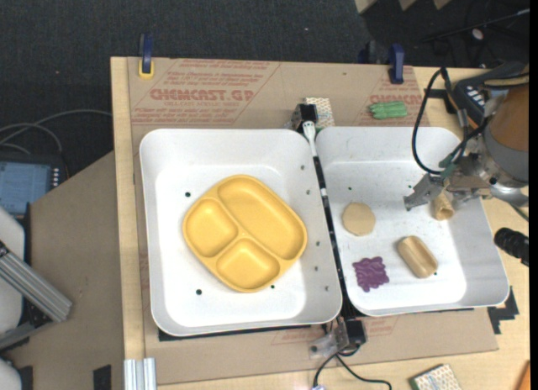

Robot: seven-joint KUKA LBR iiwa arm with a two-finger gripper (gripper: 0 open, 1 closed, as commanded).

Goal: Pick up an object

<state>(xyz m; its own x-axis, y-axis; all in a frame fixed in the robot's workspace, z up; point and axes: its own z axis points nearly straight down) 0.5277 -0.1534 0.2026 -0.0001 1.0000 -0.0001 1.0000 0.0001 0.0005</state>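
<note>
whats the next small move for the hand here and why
Probably lift straight up a little. The hand sits low in the right bin with a small tan piece at its tip, apart from the tan cylinder; a short lift would show whether that piece is truly gripped.

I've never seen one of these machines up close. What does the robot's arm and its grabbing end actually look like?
The arm enters from the right: a rounded grey body with an orange band above the wrist. A black cable loops from it over the right bin. The gripper is a small grey metal assembly with thin dark fingers, much slimmer than the bulky arm behind it.
</note>
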